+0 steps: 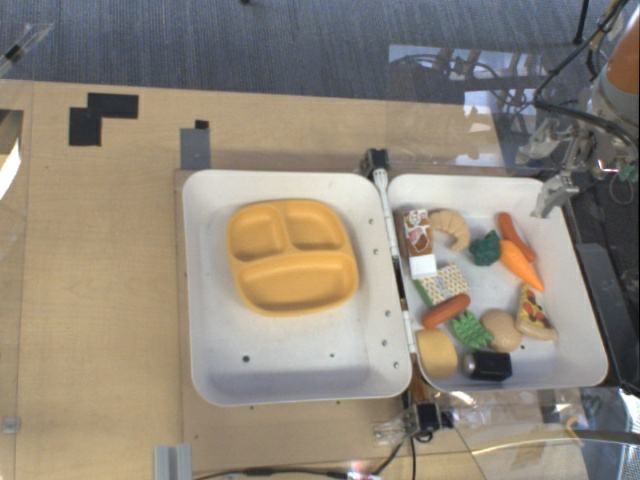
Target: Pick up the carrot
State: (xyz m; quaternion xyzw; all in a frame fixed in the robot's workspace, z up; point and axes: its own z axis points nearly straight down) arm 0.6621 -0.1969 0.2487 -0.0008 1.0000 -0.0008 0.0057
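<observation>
Reaching in from the upper right, the arm sits at the right border of the view, its orange band and grey body partly cut off by the frame. Cabling and metal fittings hang beneath the wrist. The claw hangs just over the upper right rim of the right bin; whether it is wide or narrow cannot be told, as it appears small and cluttered. No item is seen in its grip.

The carrot lies in the right bin, in the right half, orange and tapered, pointing down and to the right. Just above it lies a red-orange sausage-shaped item, nearly touching it. To the carrot's left is a green broccoli piece. Below the carrot rests a pizza slice.

Other contents of the right bin: a croissant, a red hot dog, a yellow cheese round and a black block.

The left bin carries a yellow divided plate, lying flat. Both bins rest on the wooden surface.
</observation>
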